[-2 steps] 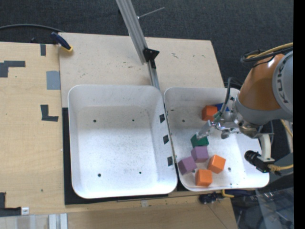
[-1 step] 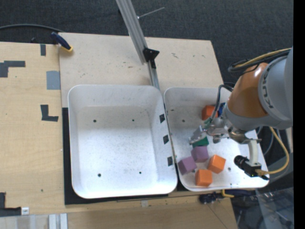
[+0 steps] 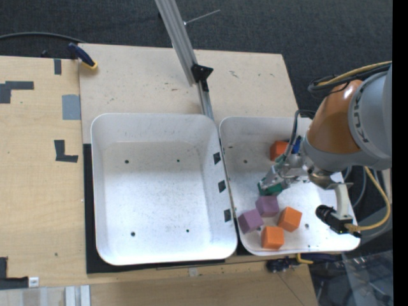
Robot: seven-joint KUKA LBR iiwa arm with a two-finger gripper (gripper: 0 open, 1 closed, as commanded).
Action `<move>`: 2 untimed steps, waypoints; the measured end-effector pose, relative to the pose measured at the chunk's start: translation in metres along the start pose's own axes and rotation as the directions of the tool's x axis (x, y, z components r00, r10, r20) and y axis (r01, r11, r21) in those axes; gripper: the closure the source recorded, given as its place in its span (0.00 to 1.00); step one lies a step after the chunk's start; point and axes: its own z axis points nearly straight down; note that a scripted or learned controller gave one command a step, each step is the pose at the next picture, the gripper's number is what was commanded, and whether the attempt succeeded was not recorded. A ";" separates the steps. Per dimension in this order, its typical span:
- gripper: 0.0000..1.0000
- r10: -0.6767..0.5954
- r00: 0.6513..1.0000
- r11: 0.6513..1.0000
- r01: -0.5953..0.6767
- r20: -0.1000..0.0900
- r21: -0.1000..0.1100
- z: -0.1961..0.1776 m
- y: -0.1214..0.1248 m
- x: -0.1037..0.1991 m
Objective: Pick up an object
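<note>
My gripper (image 3: 273, 185) hangs low in the right bin (image 3: 245, 129), above the purple cubes (image 3: 267, 205); grip unclear. Orange blocks (image 3: 290, 218) crowd the near rim; left side open.

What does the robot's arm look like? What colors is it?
The arm is fat and rounded, grey, with a shiny orange band above the wrist. Yellow and black cables loop beside it. Its small gripper is dark metal with bits of green near the tip and a blue part higher up.
</note>
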 end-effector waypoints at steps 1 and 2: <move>1.00 0.001 1.000 1.000 -0.001 0.002 -0.006 -0.041 0.001 0.000; 1.00 0.000 1.000 1.000 0.000 0.003 -0.009 -0.101 0.009 0.000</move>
